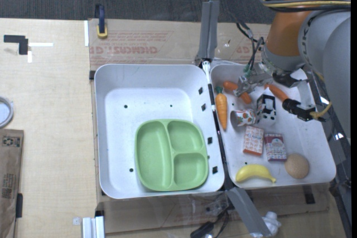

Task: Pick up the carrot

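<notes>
The carrot [222, 110] is orange with a small green top. It lies lengthwise along the left wall of the right bin [323, 173], its thin tip pointing toward the front. My gripper [249, 84] hangs over the back of that bin, to the right of and behind the carrot and apart from it. Smaller orange pieces [230, 87] lie just under and beside the gripper, and I cannot tell what they are. The grey arm with its orange band [290, 25] comes in from the upper right.
Right bin: a small printed cup [244, 117], a black-and-white item [267, 107], two small boxes [253, 140] [275, 147], a banana [255, 173] and a brown ball [297, 166]. The left bin [111, 120] holds a green divided plate [171, 154].
</notes>
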### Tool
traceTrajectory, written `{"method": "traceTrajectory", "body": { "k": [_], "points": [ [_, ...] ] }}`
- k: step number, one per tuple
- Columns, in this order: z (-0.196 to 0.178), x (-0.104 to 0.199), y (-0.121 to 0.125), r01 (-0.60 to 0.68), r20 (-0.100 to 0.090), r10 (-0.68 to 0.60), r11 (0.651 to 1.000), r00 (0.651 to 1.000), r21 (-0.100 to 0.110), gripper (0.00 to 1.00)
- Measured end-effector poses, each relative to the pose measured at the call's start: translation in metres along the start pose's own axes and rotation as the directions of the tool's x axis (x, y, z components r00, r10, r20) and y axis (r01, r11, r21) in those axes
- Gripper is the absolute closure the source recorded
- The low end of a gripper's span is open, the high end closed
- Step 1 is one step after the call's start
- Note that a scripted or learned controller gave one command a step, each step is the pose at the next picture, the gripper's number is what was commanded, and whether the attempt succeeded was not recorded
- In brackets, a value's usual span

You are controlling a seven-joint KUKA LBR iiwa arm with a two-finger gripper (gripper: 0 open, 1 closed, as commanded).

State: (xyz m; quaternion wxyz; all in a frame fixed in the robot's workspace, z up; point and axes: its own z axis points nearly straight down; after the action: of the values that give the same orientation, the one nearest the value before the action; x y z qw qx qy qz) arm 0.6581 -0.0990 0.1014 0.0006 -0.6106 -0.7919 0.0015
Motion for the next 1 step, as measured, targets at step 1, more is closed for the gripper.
{"method": "traceTrajectory", "body": {
  "k": [1],
  "points": [
    [0.0080, -0.0138, -0.0051, -0.241, -0.006, 0.241, 0.970, 0.970, 0.011, 1.00]
  ]
}}
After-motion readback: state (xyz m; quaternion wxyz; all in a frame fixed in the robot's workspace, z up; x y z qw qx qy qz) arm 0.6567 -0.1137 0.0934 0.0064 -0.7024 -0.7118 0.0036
